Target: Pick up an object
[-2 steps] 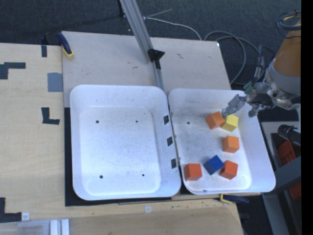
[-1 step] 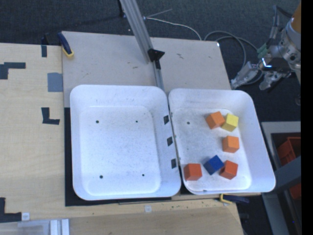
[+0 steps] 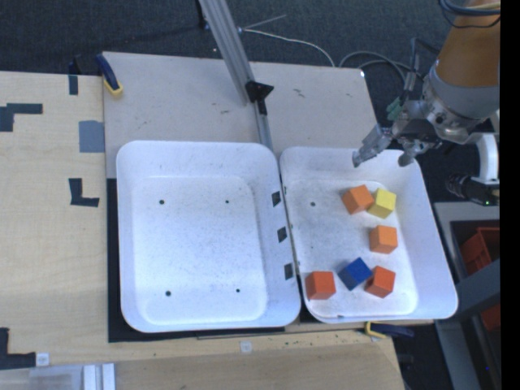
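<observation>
Nearest the camera, along the front edge of the right-hand shallow white plastic bin (image 3: 422,210), three small cubes sit in a loose row: an orange-red cube (image 3: 320,284) toward the bin's left front corner, a blue cube (image 3: 354,273) beside it, and a second orange-red cube (image 3: 380,281) touching or almost touching the blue one on its right. A little farther back, near the bin's right wall, a lighter orange cube (image 3: 383,239) stands by itself, apart from the front row. Beyond that, an orange cube (image 3: 357,199) and a yellow cube (image 3: 383,203) rest side by side, touching or nearly so, in the far right part of the bin. The left-hand shallow white plastic bin (image 3: 130,218) lies alongside, its rim overlapping the right bin's rim in the middle of the bench. Farther still, above the far edge of the right bin, the two-finger metal gripper (image 3: 380,157) hangs at the end of the grey arm with its orange band (image 3: 470,47); its two fingers are spread apart with nothing between them, and they sit above and behind the orange and yellow pair, not touching any cube. Behind both bins, a slanted grey aluminium rail (image 3: 231,47) crosses a pale board (image 3: 179,96), and a blue and yellow clamp (image 3: 108,75) grips the board's far left corner.
</observation>
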